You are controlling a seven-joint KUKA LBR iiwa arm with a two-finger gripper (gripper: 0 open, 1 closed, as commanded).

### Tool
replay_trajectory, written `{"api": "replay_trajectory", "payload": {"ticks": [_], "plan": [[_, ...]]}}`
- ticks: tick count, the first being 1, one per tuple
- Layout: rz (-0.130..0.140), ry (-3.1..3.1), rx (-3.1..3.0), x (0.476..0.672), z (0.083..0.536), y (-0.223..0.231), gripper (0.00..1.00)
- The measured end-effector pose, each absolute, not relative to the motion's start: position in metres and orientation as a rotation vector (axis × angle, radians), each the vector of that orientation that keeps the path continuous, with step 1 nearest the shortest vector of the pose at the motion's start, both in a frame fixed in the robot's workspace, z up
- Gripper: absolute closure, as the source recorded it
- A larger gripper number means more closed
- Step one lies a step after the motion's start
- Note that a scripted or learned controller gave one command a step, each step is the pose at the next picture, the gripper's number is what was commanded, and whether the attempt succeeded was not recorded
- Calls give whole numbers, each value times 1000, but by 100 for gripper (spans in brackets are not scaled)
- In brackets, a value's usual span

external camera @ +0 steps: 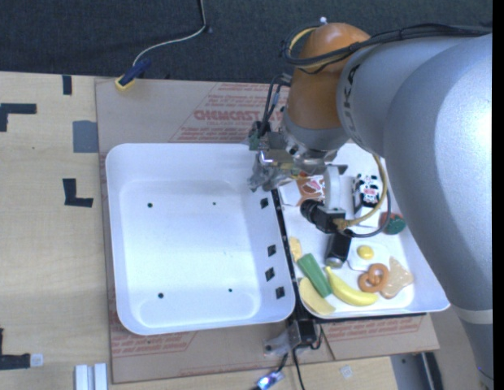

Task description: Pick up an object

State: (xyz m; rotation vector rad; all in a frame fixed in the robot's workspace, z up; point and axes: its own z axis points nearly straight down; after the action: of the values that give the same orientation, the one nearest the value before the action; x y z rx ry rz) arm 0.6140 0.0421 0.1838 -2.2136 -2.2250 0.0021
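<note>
The grey arm comes in from the right and covers a big part of the right bin. The orange band sits above the wrist, near the far side of the bins. Below it the gripper hangs at the far end of the wall where the 2 bins meet, partly over the corner of the left bin. The end of the gripper is small and dark in this view, so I cannot tell how far it is open. I also cannot tell if it touches the bin wall. I see no object held in it.

The objects to pick are all in the right bin, and most lie in its near half. A yellow banana lies near the front edge. Just beside it, on the left, is a green stick-shaped piece, and a pale yellow piece lies under the end of this green piece. To the right of the banana there is a brown ring like a doughnut, touching a light brown piece like toast. A small white and yellow piece like an egg lies just behind the ring. Further back, close to the arm, there is a black and white toy and a red and white piece. All of these are well apart from the gripper.

Both bins stand on a cardboard sheet.
</note>
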Motion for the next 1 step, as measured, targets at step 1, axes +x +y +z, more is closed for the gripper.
{"api": "replay_trajectory", "payload": {"ticks": [1], "plan": [[4, -2224, -2215, 593, 184, 83, 100]]}}
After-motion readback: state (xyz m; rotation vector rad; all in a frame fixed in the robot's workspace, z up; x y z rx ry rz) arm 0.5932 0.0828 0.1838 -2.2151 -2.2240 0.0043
